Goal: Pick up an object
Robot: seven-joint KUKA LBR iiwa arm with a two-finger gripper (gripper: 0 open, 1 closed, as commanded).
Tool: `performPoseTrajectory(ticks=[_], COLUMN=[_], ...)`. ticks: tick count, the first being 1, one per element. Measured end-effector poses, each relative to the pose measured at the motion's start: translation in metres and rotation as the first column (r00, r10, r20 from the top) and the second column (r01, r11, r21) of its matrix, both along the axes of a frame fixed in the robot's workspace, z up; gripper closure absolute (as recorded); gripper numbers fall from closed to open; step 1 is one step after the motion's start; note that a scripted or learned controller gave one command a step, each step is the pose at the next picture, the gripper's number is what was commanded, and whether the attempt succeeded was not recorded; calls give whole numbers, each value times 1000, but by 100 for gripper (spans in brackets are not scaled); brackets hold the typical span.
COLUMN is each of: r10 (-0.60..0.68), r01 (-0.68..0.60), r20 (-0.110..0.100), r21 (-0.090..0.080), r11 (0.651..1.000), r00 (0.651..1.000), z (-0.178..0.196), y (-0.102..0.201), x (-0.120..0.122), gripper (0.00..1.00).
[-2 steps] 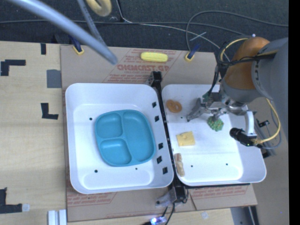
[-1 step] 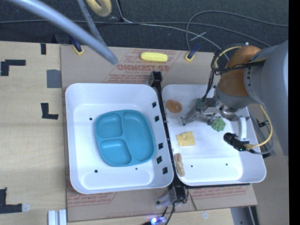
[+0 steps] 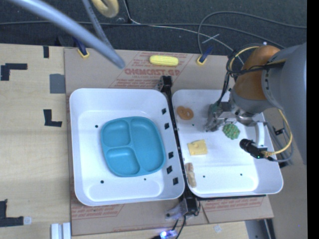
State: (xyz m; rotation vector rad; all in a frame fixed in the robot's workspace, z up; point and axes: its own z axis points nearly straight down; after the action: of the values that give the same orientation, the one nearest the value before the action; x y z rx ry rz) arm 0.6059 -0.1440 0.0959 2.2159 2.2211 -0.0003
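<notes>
My end effector (image 3: 219,121), whose state I cannot tell, hangs low in the right bin (image 3: 234,180) just beside the green knobbly toy (image 3: 230,131), likely light and firm, best pinched across its middle.

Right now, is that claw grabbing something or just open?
Claw: over the right bin, beside the green object; open or closed cannot be told.

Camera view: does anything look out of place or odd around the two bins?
One thing: a yellow banana-like toy lies on the cardboard behind the bins, outside both. The rest looks orderly: the blue divided plate sits flat in the left bin, and the small food toys lie in the right bin below the gripper.
</notes>
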Motion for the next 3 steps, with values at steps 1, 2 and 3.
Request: performPoseTrajectory(ticks=[1,2,3], r10=[-1,-1,-1], r01=[1,1,1], r20=[1,3,-2], r21=[2,2,3], r11=[1000,1000,1000], r00=[1000,1000,1000], z=[63,126,142], y=[1,2,2], x=[4,9,10], gripper=[100,100,100])
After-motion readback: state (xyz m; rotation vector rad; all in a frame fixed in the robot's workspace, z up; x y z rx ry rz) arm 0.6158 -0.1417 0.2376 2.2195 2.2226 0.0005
